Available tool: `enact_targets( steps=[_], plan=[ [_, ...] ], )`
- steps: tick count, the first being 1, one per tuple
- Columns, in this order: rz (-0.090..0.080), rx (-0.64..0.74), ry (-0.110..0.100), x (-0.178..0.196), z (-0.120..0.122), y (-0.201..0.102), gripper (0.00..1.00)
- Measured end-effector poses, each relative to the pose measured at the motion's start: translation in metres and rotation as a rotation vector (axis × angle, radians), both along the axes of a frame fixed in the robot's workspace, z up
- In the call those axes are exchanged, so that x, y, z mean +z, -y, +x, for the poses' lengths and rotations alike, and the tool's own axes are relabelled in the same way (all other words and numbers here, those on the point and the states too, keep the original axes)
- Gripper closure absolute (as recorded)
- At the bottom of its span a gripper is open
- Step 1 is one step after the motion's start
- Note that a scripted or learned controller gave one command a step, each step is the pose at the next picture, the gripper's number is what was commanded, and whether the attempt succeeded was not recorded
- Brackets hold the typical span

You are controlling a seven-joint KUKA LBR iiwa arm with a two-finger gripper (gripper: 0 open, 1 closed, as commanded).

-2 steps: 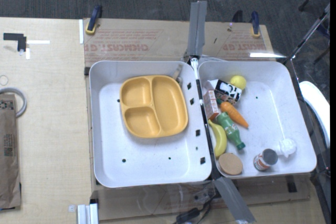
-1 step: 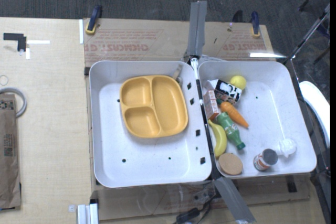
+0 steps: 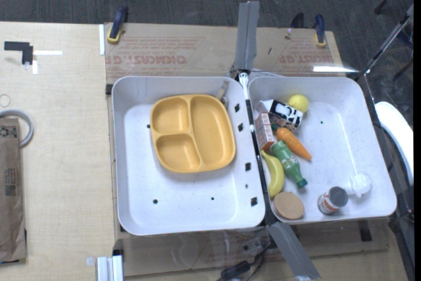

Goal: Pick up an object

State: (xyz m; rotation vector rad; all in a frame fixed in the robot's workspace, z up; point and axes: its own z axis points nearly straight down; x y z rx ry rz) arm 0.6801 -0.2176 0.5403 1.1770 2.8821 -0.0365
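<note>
Two shallow white plastic bins are seen side by side, the left bin [image 3: 131,207] holding a yellow three-compartment plastic plate [image 3: 193,133] set toward its upper middle. In the right bin [image 3: 348,135], the objects to be picked are found clustered along the left wall: a yellow banana [image 3: 275,174], a green bottle [image 3: 289,166], a reddish-brown carton [image 3: 264,130], an orange carrot [image 3: 293,143], a black-and-white toy car [image 3: 287,113] and a yellow round fruit [image 3: 298,102], with a tan round disc [image 3: 289,206], a small grey-topped can [image 3: 332,200] and a white crumpled lump [image 3: 360,185] along the near wall. Whether the gripper is open or closed cannot be told.
</note>
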Motion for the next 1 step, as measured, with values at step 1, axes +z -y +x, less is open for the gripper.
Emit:
enact_targets(
  steps=[1],
  plan=[
    [-0.002, 0.002, 0.002, 0.0085, 0.0016, -0.0007, 1.0]
  ],
)
